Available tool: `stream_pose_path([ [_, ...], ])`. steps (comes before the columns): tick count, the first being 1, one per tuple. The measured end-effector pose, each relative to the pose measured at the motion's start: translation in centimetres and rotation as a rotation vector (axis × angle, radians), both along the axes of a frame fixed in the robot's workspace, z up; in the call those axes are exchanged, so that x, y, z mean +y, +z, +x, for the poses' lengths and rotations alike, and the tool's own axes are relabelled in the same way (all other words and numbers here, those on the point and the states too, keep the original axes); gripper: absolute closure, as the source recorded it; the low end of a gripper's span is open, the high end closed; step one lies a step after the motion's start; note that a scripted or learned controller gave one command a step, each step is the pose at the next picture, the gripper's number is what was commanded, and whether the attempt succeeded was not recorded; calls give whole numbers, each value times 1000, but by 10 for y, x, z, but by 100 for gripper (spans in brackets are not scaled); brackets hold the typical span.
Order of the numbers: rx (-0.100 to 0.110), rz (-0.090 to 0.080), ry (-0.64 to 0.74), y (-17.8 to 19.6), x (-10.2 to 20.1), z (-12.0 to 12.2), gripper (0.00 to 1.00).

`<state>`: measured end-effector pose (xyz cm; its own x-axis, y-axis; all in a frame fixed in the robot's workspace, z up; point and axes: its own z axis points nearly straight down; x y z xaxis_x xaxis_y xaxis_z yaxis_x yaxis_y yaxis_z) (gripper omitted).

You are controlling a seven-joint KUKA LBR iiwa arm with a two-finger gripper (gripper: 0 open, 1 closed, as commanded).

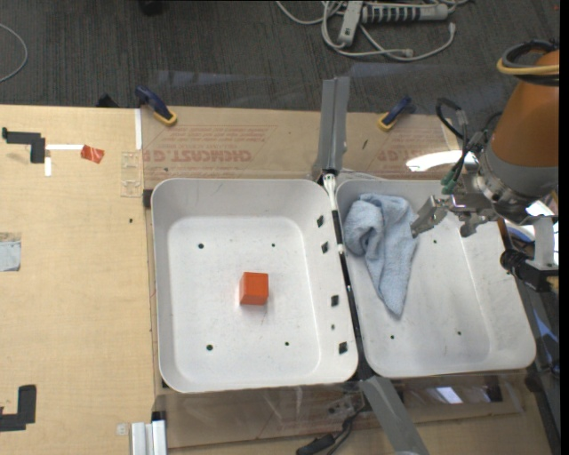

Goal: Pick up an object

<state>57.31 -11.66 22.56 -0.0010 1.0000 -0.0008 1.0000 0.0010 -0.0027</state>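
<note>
An orange-red cube (254,289) sits near the middle of the left bin (178,355). A crumpled light blue cloth (382,244) lies along the left side of the right bin (480,351). My gripper (444,222) hangs over the upper part of the right bin, just right of the cloth's top. It is open, with nothing between its fingers. Its left finger (423,221) is close to the cloth's edge; I cannot tell whether they touch.
A grey divider bar (333,124) runs between the bins at the back. Blue and yellow clamps (156,105) hold the cardboard base behind the bins. Cables (382,22) lie on the floor beyond. Wooden bench surface (62,293) extends to the left.
</note>
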Motion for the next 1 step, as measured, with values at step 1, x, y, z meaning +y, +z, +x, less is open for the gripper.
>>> stream_pose_path([
  [1, -3, 0, 90, -130, 24, 25, 0],
])
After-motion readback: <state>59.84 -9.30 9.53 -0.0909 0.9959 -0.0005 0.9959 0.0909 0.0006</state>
